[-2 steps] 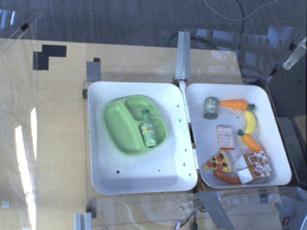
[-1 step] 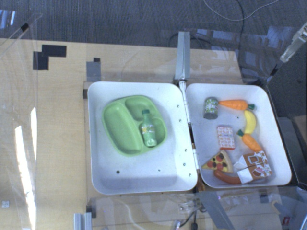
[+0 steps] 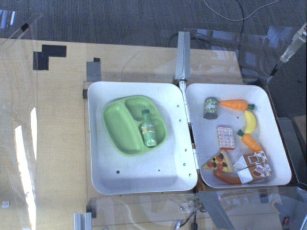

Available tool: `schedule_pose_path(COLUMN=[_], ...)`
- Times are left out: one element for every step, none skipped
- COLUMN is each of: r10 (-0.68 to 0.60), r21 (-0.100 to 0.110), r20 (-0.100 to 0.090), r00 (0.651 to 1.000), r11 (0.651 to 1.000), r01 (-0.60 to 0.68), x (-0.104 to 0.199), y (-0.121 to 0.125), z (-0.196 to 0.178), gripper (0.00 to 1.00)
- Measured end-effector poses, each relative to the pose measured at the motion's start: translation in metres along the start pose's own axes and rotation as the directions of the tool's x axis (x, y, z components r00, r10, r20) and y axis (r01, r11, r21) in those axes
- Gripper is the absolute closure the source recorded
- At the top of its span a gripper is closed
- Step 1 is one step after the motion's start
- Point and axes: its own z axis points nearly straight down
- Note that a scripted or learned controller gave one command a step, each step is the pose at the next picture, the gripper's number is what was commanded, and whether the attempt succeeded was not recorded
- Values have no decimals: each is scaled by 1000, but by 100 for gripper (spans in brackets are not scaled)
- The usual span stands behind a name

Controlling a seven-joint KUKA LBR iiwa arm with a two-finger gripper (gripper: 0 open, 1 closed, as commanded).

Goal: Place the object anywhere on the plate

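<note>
The desk (image 3: 57, 143) carries 2 white bins side by side; the left bin (image 3: 139, 176) sits at frame centre, the right bin (image 3: 268, 128) at centre right.

Left bin: 1 green divided plate (image 3: 120, 128); 1 small clear bottle (image 3: 148, 128) with a green cap lies on the plate's right-hand compartment, cap toward the top of the frame.

Right bin, 8 items counted: 1 dark can (image 3: 210, 108) at upper left; 2 carrots, 1 (image 3: 234, 104) beside the can and 1 (image 3: 250, 141) at mid-right; 1 banana (image 3: 249, 120) between the 2 carrots; 1 small red-and-white box (image 3: 225, 137) at centre; 1 pizza slice (image 3: 218, 162) at lower left; 1 sausage (image 3: 227, 177) along the bottom edge; 1 brown carton (image 3: 254, 166) at lower right.

A pale part of the arm (image 3: 293, 44) shows at the upper right corner of the frame, well apart from both bins; whether the pincer is open or closed cannot be told.
</note>
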Motion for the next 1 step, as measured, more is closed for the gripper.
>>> schedule_pose_path(r10=[0], r21=[0], r20=[0], r00=[1000], r11=[1000], r01=[0], x=[0], y=[0], z=[0], gripper=[0])
